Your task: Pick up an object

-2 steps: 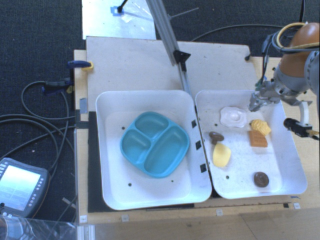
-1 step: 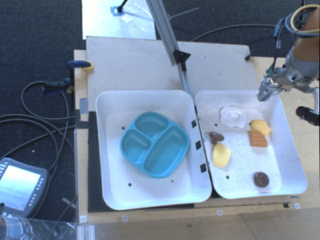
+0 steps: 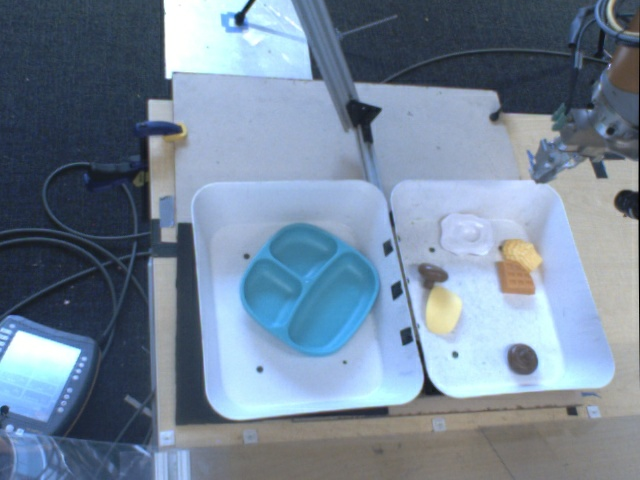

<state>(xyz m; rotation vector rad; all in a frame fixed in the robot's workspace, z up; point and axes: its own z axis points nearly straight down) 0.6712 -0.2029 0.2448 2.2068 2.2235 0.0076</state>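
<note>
**Gripper above the right bin's far corner**

The gripper (image 3: 548, 163) hangs past the right bin's (image 3: 590, 298) far rim; whether it is open cannot be told. Below it in that bin lie a flat orange cracker (image 3: 516, 278), its long axis running away from the gripper, a yellow wedge (image 3: 443, 310), a white fried egg (image 3: 466, 234) and a brown cookie (image 3: 522, 358). The left bin (image 3: 215, 298) holds a glossy blue divided plate (image 3: 309, 288).

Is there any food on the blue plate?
No. The blue plate lies flat in the left bin, all three compartments bare. The toy food pieces sit in the right bin.
</note>
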